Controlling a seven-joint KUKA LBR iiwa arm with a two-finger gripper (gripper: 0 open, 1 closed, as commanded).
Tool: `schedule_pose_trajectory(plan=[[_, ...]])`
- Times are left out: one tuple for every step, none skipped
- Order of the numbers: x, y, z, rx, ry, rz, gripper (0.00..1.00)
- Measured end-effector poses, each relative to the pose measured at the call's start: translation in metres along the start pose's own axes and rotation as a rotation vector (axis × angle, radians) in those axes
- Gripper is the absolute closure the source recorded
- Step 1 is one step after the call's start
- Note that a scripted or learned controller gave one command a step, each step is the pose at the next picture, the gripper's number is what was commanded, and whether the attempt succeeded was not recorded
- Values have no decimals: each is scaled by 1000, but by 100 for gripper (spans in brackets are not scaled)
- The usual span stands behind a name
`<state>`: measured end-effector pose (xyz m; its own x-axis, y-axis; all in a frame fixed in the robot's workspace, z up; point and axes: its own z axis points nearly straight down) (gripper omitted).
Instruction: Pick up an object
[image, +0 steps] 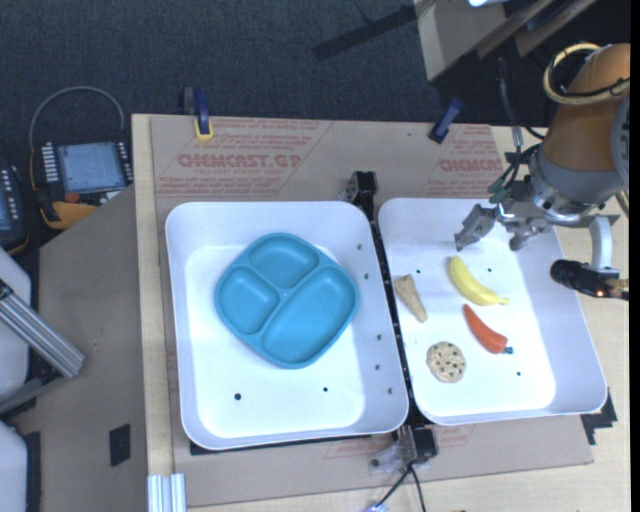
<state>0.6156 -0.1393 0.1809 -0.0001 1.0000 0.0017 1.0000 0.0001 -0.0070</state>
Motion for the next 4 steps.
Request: schedule_pose_trajectory(plan=[[1, -1, 65, 2, 0, 0, 0], [2, -2, 99, -1, 0, 0, 0], [1, -1, 85, -7, -1, 0, 100], [5, 2, 41, -13, -3, -1, 100]])
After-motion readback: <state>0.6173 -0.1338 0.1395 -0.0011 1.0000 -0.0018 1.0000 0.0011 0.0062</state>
